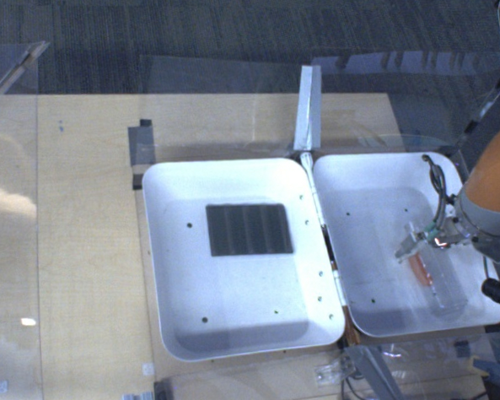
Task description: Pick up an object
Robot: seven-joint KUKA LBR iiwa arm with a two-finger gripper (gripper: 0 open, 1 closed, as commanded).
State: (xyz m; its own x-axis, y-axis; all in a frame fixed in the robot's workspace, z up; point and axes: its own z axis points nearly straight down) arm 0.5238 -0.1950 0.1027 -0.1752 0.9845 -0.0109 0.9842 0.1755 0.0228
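Claw [413, 246] sits low in the right bin [360, 197], just above/touching a clear tube [432, 278] w/ red tip (long axis running down-right); can't tell its state.

Two white bins [232, 175], one dark ridged pad [248, 230], one clear reddish object [432, 277].

We cannot resolve the blurred gripper [423, 242] near the right bin's [362, 230] right edge; the arm [494, 180] is cropped at frame right.
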